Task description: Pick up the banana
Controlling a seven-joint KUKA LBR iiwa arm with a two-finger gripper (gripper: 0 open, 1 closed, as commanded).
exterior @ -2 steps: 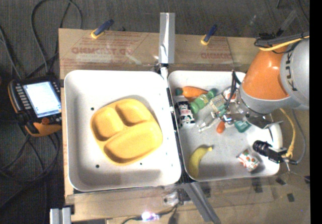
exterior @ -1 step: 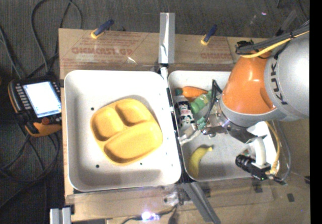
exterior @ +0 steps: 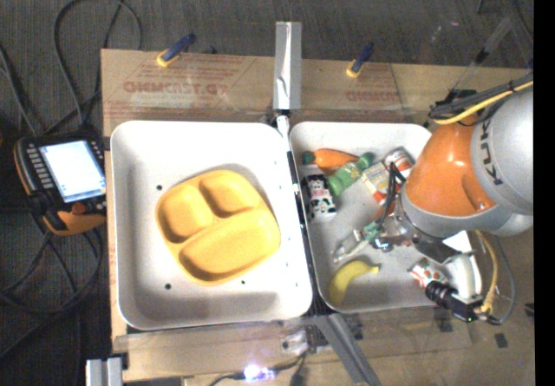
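Observation:
The yellow banana (exterior: pixel 349 278) lies on the floor of the right bin (exterior: pixel 416 134), near its front wall. My gripper (exterior: pixel 361 241) hangs just behind and above it, reaching in from the right under the orange wrist band (exterior: pixel 444 178). The banana lies free on the bin floor, with a narrow gap showing between it and the gripper.
Behind the gripper the right bin holds a carrot (exterior: pixel 334 158), a green bottle (exterior: pixel 348 175), a can (exterior: pixel 398 160) and a small cow-patterned box (exterior: pixel 320 195). A red and white packet (exterior: pixel 427 271) lies at the front right. A yellow divided plate (exterior: pixel 218 225) sits in the left bin (exterior: pixel 130 228).

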